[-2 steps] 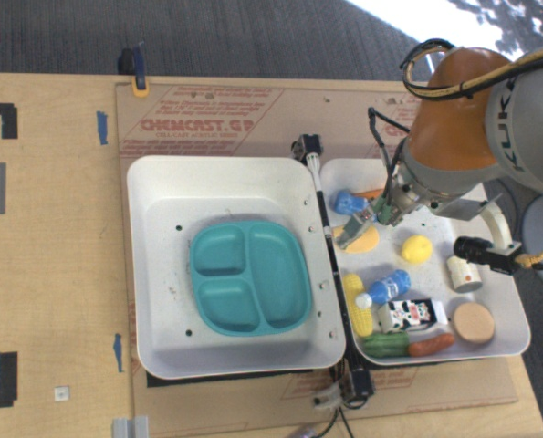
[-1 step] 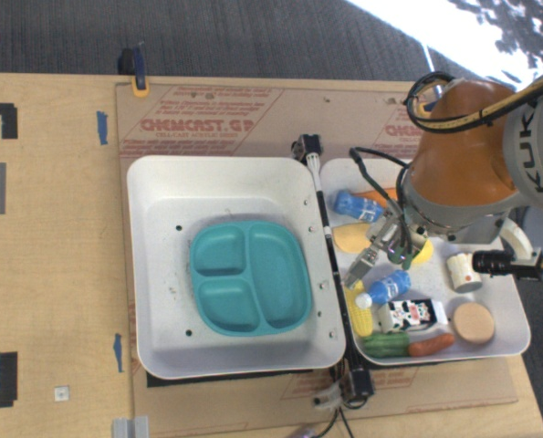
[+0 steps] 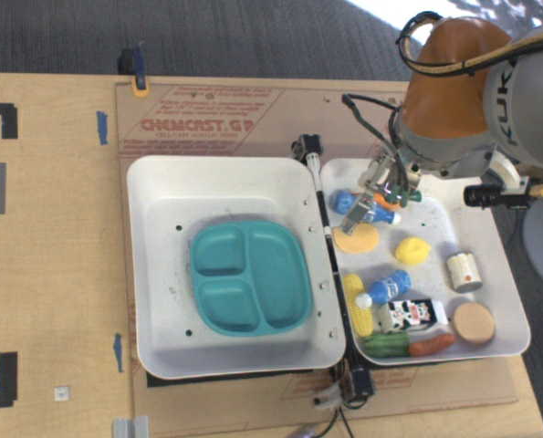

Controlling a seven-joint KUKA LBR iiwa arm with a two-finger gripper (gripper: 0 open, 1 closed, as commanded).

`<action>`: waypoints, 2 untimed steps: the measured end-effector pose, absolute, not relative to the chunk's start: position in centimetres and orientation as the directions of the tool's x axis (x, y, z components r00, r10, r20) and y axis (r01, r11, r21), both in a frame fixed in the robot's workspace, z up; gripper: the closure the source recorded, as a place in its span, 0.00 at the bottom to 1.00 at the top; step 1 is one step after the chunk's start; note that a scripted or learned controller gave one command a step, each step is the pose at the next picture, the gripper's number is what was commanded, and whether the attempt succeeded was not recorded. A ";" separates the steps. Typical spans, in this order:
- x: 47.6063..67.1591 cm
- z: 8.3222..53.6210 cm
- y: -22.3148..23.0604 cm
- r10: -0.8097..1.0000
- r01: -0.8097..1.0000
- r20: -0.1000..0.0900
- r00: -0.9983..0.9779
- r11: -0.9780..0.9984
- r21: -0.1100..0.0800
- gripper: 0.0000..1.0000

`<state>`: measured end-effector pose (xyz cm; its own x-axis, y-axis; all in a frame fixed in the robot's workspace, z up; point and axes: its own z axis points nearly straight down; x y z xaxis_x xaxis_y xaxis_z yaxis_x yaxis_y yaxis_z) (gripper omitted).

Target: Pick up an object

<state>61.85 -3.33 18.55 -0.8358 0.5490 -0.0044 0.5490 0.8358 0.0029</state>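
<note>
The gripper (image 3: 370, 201) hangs low in the right bin (image 3: 504, 272), its jaws down among a blue object (image 3: 346, 203) and a flat yellow piece (image 3: 357, 239); whether they are closed on anything I cannot tell. Nothing looks lifted, so the pick seems unfinished. The left bin (image 3: 152, 245) holds a teal divided tray (image 3: 249, 277).

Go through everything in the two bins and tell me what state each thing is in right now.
Teal divided plate: flat, right way up, in the left bin.
Blue bottle: on its side, right bin.
Small can: on its side.
Milk carton: lying flat.
Corn cob: lying by the divider.
Lemon: loose, untouched.
End effector: low over the blue piece.
</note>
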 end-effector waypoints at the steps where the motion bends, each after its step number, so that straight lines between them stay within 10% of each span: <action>1: 50.3 18.5 -4.2 0.517 0.517 -0.001 -0.856 0.856 0.001 0.00; 2: 50.3 18.5 -4.2 0.517 0.517 -0.001 -0.856 0.856 0.001 0.00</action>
